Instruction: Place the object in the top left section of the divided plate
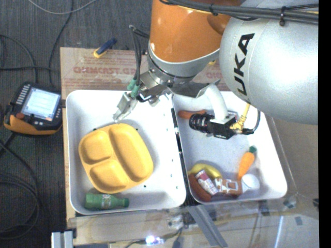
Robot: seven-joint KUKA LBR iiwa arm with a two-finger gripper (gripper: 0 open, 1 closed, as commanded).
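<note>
the divided plate (116, 157) is yellow, with rounded corners and three sections, one long and two smaller. it looks like smooth plastic and it lies flat in the left bin (77, 107), in the middle of it and a little turned. nothing lies in its sections.

the gripper (123, 109) hangs just above the far edge of the divided plate, over the bare white floor of the left bin. its fingers are close together and i see nothing between them, so it looks clenched on nothing. it has small green parts near the fingers.

just in front of the divided plate, at the near wall of the left bin, a green bottle (106, 201) lies on its side. to the right of the divided plate is the right bin (276, 154). in it i see a toy carrot (246, 161), a banana (202, 168), a red packet (209, 184) with a white label that i cannot read, and a white round thing (250, 182).

both bins stand on a brown board (93, 68) with faded red writing, too pale to read. the floor around is dark grey carpet with black cables. left of the divided plate, outside the bin, a control pendant (33, 109) with a lit screen lies on the floor.

on the grey arm (274, 50) i read the black letters "uka".
</note>
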